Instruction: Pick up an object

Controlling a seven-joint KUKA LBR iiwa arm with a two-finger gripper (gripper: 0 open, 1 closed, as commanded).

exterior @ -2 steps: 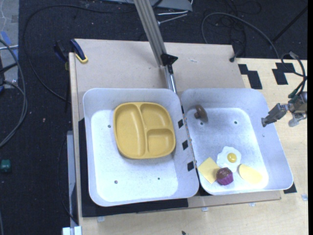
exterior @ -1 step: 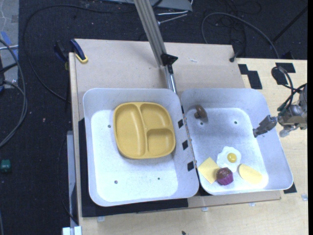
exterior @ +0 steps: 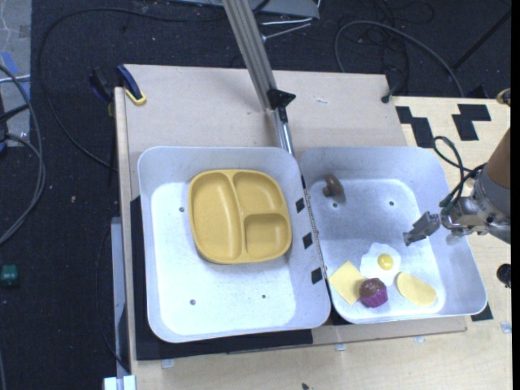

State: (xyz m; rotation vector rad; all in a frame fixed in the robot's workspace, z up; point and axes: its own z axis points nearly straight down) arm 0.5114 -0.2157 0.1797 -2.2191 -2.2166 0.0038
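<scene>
Fried egg (exterior: 383, 262), the nearest pickable thing, lies in the right bin (exterior: 366, 169) among smaller food pieces: a cheese slice (exterior: 347, 282) to its lower left, a yellow oval piece (exterior: 417, 289) to its lower right, and a purple piece (exterior: 374, 292) just below. From the egg, the claw (exterior: 422, 228) sits up and right, apart; whether it is open or closed I cannot tell.

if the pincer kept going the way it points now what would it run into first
The pincer points left and slightly down over the right bin. Straight on, it would likely meet bare bin floor first, above the fried egg. Depth is unclear from this single view, so it might instead pass toward the small brown object.
</scene>
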